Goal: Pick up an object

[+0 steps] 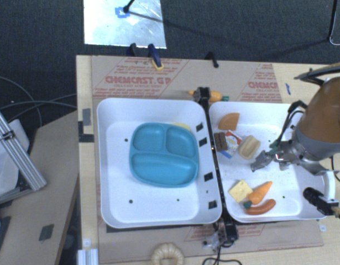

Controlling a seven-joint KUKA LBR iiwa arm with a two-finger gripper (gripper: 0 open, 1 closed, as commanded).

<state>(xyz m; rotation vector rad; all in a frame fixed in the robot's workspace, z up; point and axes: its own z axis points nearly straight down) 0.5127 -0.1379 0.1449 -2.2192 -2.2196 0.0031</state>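
In the right bin [291, 120] lie several toy foods: an orange wedge [229, 120], a small printed packet [228, 142], a beige roll [249, 147], a yellow cheese block [240, 190], a carrot [260, 191] and a red sausage [262, 206]. My gripper [262, 162] hangs low over the middle of this bin. It is just right of the beige roll and above the carrot, pointing left. Nothing shows in its grasp.
The left bin [114, 148] holds a blue divided plate [163, 153] with a pale yellow item [182, 127] at its far edge. A divider with black clips [208, 148] separates the bins. An orange-yellow toy [214, 96] rests outside the bins' far rim. The arm's body [324, 126] covers the right bin's right side.
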